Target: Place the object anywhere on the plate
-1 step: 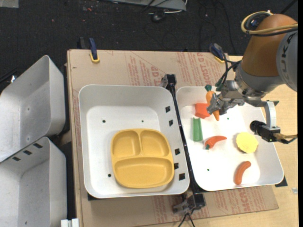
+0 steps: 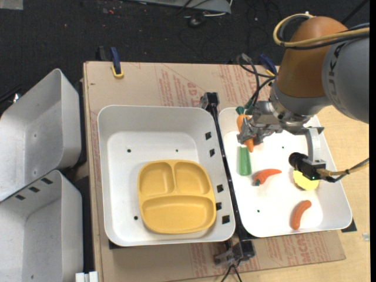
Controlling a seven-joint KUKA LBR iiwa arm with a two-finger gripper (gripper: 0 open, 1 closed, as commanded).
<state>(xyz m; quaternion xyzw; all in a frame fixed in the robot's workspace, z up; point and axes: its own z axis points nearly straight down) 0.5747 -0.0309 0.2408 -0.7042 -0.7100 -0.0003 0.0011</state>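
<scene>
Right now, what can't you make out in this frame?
- Gripper: the wrist above hides its fingers, camera view; grip unknown.
- Carrot: partly under the gripper, so contact is unclear.
- Yellow item: a black part covers its top; identity unclear.
- Arm: cut off by the right edge.

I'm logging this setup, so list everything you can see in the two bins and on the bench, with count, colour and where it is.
Plate: one, yellow, three compartments, in the left bin.
Left bin: one, white, on the bench.
Right bin: one, white, beside the left bin.
Carrot: one, orange with green top, far left corner of the right bin, under the pincer.
Green stick: one, green, left side of the right bin.
Chili pepper: one, red, middle of the right bin.
Sausage: one, red-orange, near side of the right bin.
Yellow round item: one, right side of the right bin.
Arm: one, grey and orange.
Pincer: one, over the carrot.
</scene>
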